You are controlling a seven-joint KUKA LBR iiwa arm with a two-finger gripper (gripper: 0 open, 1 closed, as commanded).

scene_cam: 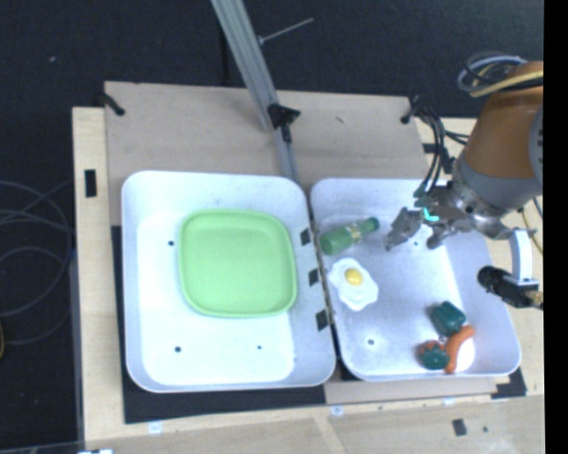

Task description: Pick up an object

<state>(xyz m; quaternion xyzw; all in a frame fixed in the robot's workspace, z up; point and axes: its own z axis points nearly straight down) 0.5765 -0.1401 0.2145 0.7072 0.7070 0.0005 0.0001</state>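
— White right bin (pixel 492 272), contents logged: green bottle (pixel 346 235) at ten o'clock, fried egg (pixel 353 284) centre-left, teal block (pixel 447 317) and orange carrot (pixel 459 346) at five o'clock.

— Gripper (pixel 415 231)?

— Jaws stood wide, holding nothing, at twelve o'clock, just beside the bottle. Advice entered: descend straight, straddle the bottle's narrow width, then close.

Just one camera on me, fixed up high over the bench (pixel 379 140) and looking down at a bit of a slant. It sits far enough back to take in both white bins (pixel 142 253) side by side, and my arm (pixel 502 149) comes in from its right.
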